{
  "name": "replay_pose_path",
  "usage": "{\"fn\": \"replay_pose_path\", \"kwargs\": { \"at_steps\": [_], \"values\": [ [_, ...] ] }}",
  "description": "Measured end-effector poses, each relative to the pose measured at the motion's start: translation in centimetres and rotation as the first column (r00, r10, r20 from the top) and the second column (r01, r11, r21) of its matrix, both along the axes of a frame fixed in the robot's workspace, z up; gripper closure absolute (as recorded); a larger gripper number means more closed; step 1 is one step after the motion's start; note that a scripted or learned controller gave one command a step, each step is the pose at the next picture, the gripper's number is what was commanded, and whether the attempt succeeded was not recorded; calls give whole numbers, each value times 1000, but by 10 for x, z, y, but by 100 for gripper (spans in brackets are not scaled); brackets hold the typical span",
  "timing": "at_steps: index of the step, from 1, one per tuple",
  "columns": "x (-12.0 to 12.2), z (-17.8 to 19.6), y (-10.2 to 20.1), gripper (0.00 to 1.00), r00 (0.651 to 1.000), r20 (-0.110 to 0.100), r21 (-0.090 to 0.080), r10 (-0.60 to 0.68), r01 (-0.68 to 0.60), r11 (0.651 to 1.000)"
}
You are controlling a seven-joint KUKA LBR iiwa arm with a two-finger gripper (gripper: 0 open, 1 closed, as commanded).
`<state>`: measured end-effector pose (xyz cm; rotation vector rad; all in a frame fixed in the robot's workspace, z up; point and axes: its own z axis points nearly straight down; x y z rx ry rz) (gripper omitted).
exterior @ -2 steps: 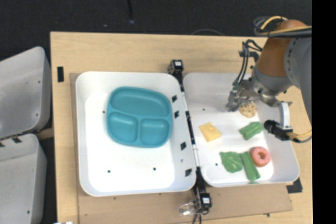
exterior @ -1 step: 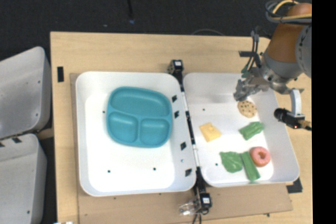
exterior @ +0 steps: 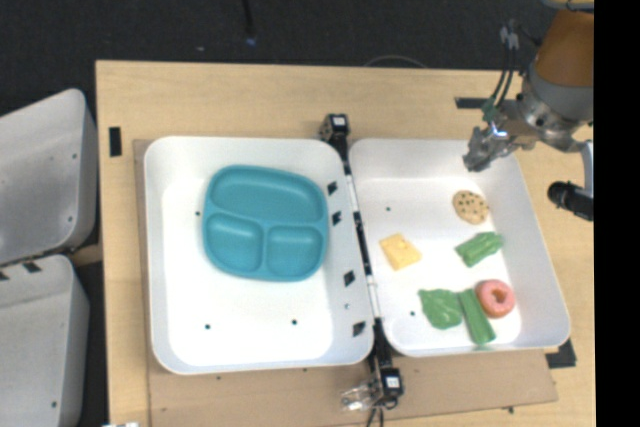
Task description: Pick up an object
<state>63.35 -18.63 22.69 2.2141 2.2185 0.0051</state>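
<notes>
The pincer (exterior: 481, 155) hangs over the right white bin (exterior: 420, 165)'s far corner, its state impossible to tell, nearest the small round tan cookie (exterior: 470, 206), probably a light, rigid, flat toy best pinched across its edges.

Left bin (exterior: 160, 315): a divided plate (exterior: 266, 222) lies inside, toward the rear. Right bin (exterior: 535, 300): cookie (exterior: 470, 206) behind a pickle piece (exterior: 478, 248); cheese wedge (exterior: 400, 251) left of that piece; at the front (near edge) a leaf (exterior: 438, 307), a long bean (exterior: 475, 317) and a doughnut (exterior: 495, 298) side by side, touching.
</notes>
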Motion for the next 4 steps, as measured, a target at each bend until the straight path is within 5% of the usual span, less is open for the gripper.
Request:
{"fn": "replay_pose_path", "kwargs": {
  "at_steps": [1, 4],
  "values": [
    [1, 37, -2, 100, 1000, -1, 1, 2, -2, 1000],
    [-41, 30, 153, 100, 1000, -8, 2, 3, -3, 1000]
  ]
}}
